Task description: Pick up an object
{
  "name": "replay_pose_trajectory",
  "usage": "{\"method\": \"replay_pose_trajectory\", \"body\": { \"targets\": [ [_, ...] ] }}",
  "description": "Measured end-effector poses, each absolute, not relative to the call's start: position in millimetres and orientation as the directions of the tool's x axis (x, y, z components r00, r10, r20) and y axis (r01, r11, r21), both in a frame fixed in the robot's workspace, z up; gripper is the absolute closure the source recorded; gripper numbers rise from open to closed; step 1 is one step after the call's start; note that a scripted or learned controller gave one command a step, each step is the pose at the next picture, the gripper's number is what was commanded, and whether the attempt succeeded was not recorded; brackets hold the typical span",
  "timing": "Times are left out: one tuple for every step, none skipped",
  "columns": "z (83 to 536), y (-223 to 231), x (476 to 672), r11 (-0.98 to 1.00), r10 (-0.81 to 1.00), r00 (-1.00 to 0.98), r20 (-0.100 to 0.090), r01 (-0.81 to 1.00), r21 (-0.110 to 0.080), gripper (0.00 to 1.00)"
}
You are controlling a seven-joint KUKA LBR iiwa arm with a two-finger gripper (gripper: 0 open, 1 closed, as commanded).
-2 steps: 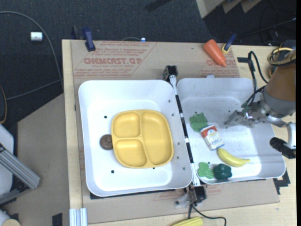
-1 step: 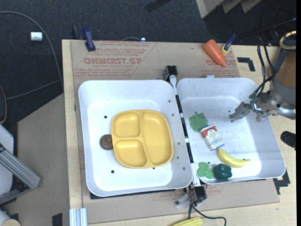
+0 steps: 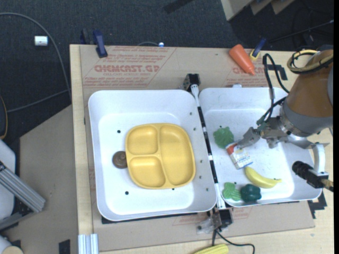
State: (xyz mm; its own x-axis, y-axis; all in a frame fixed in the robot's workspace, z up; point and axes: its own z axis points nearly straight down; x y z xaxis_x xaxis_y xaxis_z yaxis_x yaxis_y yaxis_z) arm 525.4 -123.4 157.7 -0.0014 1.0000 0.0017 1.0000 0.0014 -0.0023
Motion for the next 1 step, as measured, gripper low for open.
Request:
{"method": "replay_pose_trajectory", "body": {
  "targets": [
    [84.1, -134.1, 478.6, -0.001, 1.000, 0.001, 0.000, 1.000, -0.001, 0.00]
  ]
}}
